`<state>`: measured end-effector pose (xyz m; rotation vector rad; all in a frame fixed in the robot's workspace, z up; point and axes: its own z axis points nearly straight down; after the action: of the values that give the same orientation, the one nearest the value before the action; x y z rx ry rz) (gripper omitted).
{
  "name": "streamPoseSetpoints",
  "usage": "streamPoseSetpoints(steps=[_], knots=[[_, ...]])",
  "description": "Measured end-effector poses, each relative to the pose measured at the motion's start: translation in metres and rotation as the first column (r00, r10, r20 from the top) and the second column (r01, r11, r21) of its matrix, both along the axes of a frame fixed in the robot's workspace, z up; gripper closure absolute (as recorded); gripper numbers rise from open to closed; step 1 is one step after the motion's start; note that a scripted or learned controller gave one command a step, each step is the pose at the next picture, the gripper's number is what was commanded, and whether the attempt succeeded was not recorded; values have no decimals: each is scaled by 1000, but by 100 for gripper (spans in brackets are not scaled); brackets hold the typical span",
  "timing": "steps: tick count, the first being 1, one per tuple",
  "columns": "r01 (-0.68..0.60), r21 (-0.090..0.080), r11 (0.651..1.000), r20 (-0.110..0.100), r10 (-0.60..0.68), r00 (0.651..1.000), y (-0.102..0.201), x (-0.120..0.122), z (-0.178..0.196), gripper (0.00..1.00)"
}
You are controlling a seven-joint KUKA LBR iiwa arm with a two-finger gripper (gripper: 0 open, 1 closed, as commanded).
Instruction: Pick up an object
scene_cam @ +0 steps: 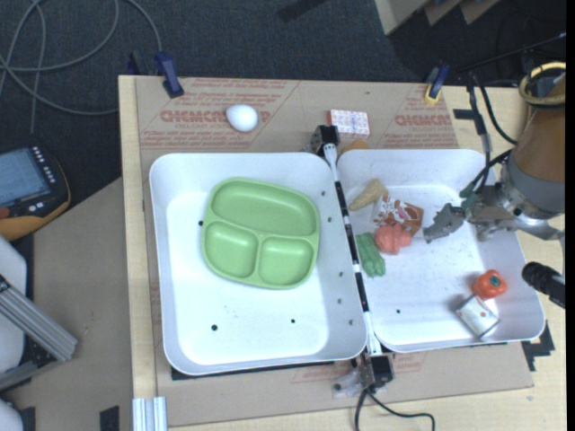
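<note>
A: What lies on the desk (269,92)?

B: Two white bins side by side. The left bin (180,268) holds a green plate (260,233) with three compartments, lying flat in the bin's upper middle.

A: And the right bin (422,317)?

B: A cluster of small things sits near its left wall: a tan piece (367,195) at the top, a red and white toy (400,212) just beside it, a pink lump (393,240) below that, and a green toy (369,254) touching the pink lump's left side. Well apart, near the lower right corner, an orange ball (490,284) sits just above a small white and grey block (477,315).

A: Where is the arm (539,151)?

B: It reaches in from the right, over the right bin's upper right part. The hand (440,224) points left, its grey tips just right of the pink lump and the red and white toy, apart from both.

A: Is it holding anything?

B: Nothing shows between its fingers. How wide they stand I cannot tell.

A: Anything outside the bins?

B: A white egg (242,117) and a small checked box (349,122) rest on the desk above the bins.
</note>
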<state>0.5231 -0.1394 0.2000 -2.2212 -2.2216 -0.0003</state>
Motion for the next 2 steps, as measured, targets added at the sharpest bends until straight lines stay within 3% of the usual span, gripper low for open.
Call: streamPoseSetpoints(steps=[1,2], knots=[[-1,1,1000,-1,1,1000,47,54,-67,0],[1,-1,1000,0,-1,1000,42,55,-115,0]])
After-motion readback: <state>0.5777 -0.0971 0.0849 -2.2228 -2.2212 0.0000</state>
